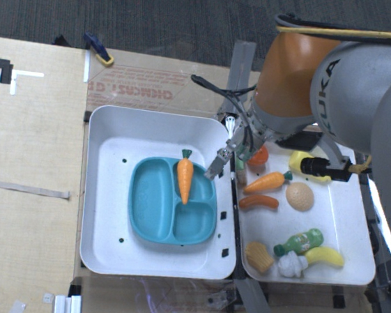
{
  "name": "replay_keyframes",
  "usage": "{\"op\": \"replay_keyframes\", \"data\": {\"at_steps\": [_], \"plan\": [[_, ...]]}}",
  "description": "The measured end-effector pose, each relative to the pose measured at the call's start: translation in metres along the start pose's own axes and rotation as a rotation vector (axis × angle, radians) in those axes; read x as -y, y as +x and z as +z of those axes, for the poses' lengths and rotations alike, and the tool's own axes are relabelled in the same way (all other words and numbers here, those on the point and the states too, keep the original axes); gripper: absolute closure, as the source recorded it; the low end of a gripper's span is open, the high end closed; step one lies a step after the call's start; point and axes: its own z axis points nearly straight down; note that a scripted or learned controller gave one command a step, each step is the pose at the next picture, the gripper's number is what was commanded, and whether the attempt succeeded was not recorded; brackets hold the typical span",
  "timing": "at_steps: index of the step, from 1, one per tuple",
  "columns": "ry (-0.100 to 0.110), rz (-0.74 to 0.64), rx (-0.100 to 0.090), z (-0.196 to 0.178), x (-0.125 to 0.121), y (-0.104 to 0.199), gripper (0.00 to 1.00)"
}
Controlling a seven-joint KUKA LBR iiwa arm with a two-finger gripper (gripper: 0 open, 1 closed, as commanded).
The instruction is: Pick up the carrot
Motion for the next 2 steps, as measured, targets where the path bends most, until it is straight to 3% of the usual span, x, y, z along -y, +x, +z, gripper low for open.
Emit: {"op": "replay_keyframes", "data": {"at_steps": [1,2], "plan": [[-0.013,0.073,0.014,0.0884,-0.0546,-0.0005,0.0],[-0.006,0.07,0.01,0.0825,-0.0535,0.0012,1.0]]}}
